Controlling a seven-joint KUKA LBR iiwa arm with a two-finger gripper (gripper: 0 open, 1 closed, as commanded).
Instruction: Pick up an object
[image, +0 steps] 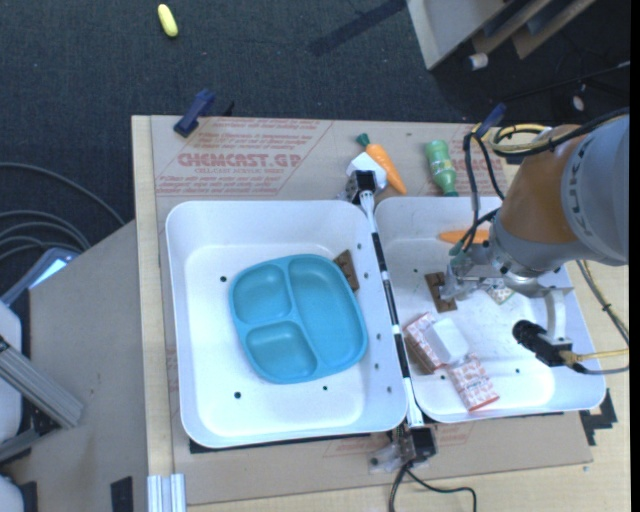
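Note:
My gripper (463, 279) hangs low over the back half of the right bin (520, 400), under the grey and orange arm. Just left of it lies a small brown block (436, 288), close to the gripper; whether they touch is unclear. An orange piece (460, 237) pokes out from behind the wrist at the bin's back. Nearer the front lie a pink and white packet (431, 341) and a red patterned packet (472, 384). Nothing shows between the gripper's tips.
The left bin (200, 380) holds a blue divided plate (298, 318) and a brown piece (347, 268) by its right wall. Behind the bins on the bench lie a toy carrot (384, 166), a green bottle (439, 166) and a blue clip (193, 113).

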